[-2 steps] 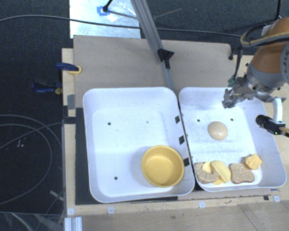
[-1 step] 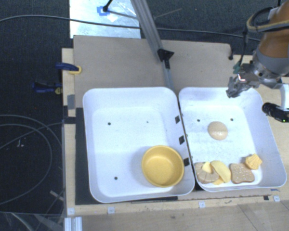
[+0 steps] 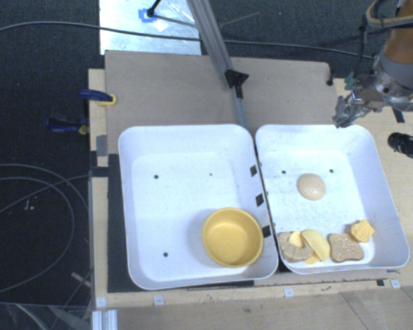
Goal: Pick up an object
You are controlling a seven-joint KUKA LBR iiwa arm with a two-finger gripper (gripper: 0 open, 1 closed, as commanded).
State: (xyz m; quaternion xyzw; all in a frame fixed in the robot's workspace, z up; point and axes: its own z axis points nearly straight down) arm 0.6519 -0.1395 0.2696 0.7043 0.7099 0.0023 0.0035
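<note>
Seen from above, two shallow white bins sit side by side on a tan bench. The left bin [image 3: 158, 157] holds a yellow bowl [image 3: 233, 236], upright, near its front right corner. The right bin [image 3: 372, 163] carries the smaller pieces: a pale beige egg-shaped object [image 3: 311, 186] lies alone near the middle of the floor, well apart from everything else, while a row of play-food items lines the front wall. In that row, a round tan biscuit-like piece [image 3: 294, 250] touches a yellow banana-like piece [image 3: 316, 245], a brown toast-shaped slice [image 3: 345, 247] lies just beside them, and a small orange-yellow ridged piece [image 3: 362, 230] sits at the right end.

The grey arm with its orange band enters at the upper right, and its gripper [image 3: 345, 115] hangs above the back rim of the right bin, near that bin's far right corner (nothing shows between its fingertips, and whether they are spread or closed cannot be told at this size). The gripper is well apart from every object in the bin.
</note>
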